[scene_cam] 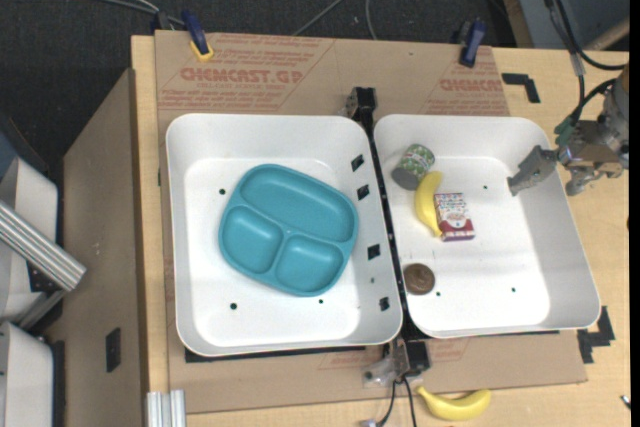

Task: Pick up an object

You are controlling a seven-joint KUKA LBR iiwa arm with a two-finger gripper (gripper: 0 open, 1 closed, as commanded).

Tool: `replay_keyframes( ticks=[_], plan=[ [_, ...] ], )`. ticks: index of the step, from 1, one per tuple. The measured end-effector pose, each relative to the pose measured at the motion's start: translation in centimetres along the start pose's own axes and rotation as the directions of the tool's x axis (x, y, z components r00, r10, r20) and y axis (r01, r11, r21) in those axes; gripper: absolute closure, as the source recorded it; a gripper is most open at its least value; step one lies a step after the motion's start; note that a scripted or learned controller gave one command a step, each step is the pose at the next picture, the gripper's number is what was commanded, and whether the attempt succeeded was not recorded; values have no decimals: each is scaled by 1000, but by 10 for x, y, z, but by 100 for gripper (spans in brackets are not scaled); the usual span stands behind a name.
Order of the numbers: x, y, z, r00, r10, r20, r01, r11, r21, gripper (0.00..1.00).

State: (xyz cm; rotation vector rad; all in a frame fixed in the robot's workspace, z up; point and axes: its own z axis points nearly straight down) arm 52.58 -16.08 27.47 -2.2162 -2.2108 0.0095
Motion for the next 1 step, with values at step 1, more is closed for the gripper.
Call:
replay_keyframes(
  ticks=[1],
  plan=[
    [0, 2, -5, 1000, -3, 2, 3, 1000, -11, 0]
  ],
)
